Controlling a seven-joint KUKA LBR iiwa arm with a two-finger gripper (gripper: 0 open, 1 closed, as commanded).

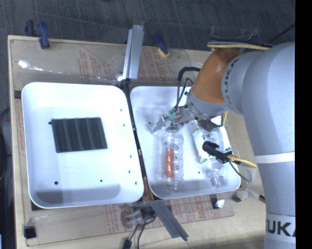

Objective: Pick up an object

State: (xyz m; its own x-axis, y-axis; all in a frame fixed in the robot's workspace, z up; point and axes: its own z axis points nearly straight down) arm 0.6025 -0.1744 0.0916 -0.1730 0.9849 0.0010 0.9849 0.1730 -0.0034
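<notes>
Right bin (145, 139): a clear plastic bottle (171, 157) with orange contents lies lengthwise near the middle. Gripper (172, 117) sits at the bottle's 12 o'clock, just over its cap end (finger state cannot be told from this angle). A second clear bottle (214, 162) lies at 3 o'clock. Left bin (37, 139) holds a dark ribbed panel (79, 134).

My arm (265, 118) comes in from the right, its thick grey links filling that side from near to far. The orange band (210, 82) sits above the wrist, which bends down and to the left. I see the gripper (172, 117) low at the wrist's left end, pointing left.
</notes>
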